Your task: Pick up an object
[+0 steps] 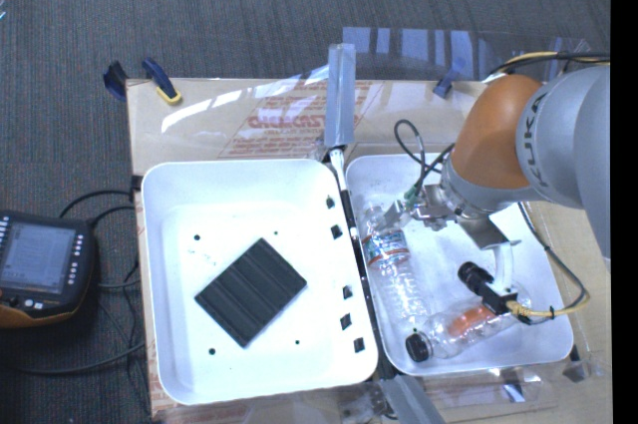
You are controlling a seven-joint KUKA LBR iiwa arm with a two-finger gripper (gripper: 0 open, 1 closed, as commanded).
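My desk [214, 118] is a tan board that carries two shallow white bins side by side, the left bin [159, 212] and the right bin [543, 272], their inner rims touching. A clear plastic sheet [289, 118] with red print lies flat on the board behind them.

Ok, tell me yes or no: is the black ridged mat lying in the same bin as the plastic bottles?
No, the black mat lies in the left bin, while the bottles lie in the right bin.

Dark grey carpet floor [199, 3] surrounds wooden bench [199, 128].
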